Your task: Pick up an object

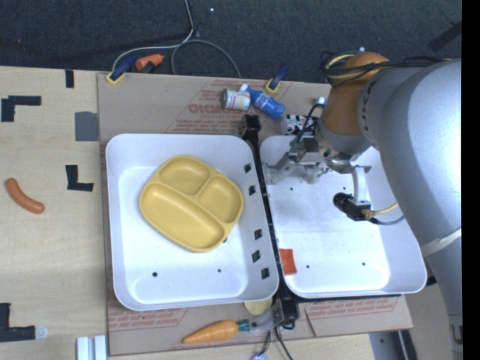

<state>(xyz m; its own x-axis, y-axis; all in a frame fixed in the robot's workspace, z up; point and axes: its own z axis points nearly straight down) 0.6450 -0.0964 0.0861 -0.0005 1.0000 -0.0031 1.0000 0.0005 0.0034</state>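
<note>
The hand (300, 163) hangs low at the right bin's (337, 276) far-left corner, seemingly seeking a grasp, though its grip state I cannot tell.

Grey arm (420, 148) enters from right, fills upper right of view. Orange band (346, 107) above wrist. Wrist bent downward and left. Gripper (289, 167) low, pointing left; jaws' state unclear from this angle.

Two bins side by side on the worktop (45, 141)

We see a divided plate (192, 201) in the left bin (124, 276); the gripper (296, 162) sits at the right bin's (397, 276) far end.
</note>
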